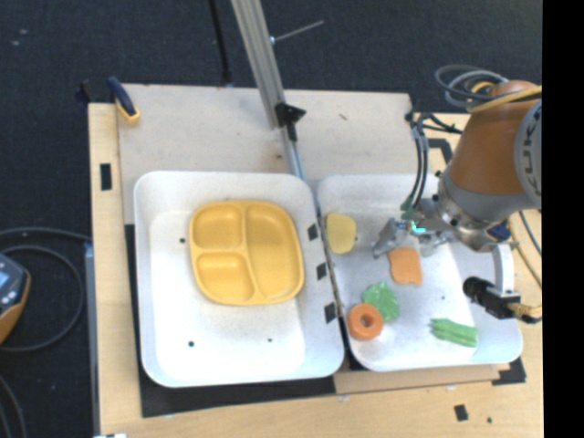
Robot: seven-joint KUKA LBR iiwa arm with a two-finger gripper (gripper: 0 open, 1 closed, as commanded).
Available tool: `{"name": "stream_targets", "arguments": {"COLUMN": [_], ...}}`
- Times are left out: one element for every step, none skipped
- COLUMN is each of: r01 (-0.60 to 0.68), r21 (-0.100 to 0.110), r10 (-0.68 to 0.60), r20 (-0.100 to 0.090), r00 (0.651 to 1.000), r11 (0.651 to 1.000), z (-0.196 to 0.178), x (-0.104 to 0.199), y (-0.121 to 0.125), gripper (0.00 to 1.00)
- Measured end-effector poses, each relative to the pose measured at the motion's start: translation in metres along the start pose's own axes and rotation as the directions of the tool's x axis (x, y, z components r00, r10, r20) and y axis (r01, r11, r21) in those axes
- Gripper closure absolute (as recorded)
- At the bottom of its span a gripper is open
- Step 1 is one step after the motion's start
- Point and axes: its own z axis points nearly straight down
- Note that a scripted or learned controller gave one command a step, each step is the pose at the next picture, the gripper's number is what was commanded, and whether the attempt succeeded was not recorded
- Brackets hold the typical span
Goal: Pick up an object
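My gripper hangs over the middle of the right bin, below the grey and orange arm that reaches in from the right. An orange block lies right under it, close to or touching its tip; I cannot tell which. To the left, by the bin's left wall, rests a pale yellow piece. Nearer the front lie a green leafy item, an orange ring and a green pod-like item.
The left bin bears a yellow divided plate. A metal post rises behind the bins, its foot near their shared wall. Cables and a black fitting hang at the arm's right side.
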Motion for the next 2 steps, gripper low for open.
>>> {"name": "stream_targets", "arguments": {"r01": [0.000,-0.003], "r21": [-0.001,0.002], "r10": [0.000,0.003], "r20": [0.000,0.002], "r00": [1.000,1.000], "r11": [1.000,1.000], "z": [0.000,0.044], "x": [0.000,-0.008], "y": [0.000,0.002], "gripper": [0.00,0.00]}}
